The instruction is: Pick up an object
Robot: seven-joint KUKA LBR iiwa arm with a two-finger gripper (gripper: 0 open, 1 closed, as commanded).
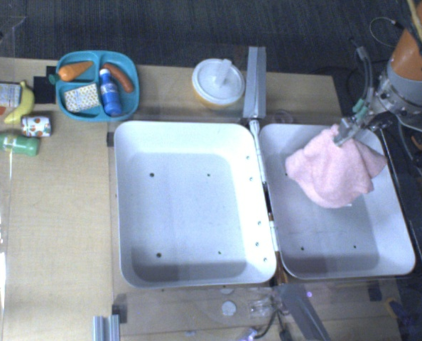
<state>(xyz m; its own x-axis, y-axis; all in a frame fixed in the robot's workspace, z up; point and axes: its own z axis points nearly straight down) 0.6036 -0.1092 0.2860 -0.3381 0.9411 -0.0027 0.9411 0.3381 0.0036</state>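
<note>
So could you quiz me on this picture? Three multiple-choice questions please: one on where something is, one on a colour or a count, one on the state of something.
1. Where is the pink cloth?
A. in the left bin
B. in the right bin
C. on the bench beside the plate

2. What colour is the divided plate at the top left?
A. blue
B. red
C. yellow

3. How does the cloth lie?
A. folded flat in a neat square
B. bunched up, its top corner drawn toward the gripper
C. hanging over the bin's near wall

Answers: 1 B, it lies inside the right bin's walls. 2 A, its rim and dividers are blue. 3 B, it is crumpled, with a peak rising at the gripper's tip.
</note>
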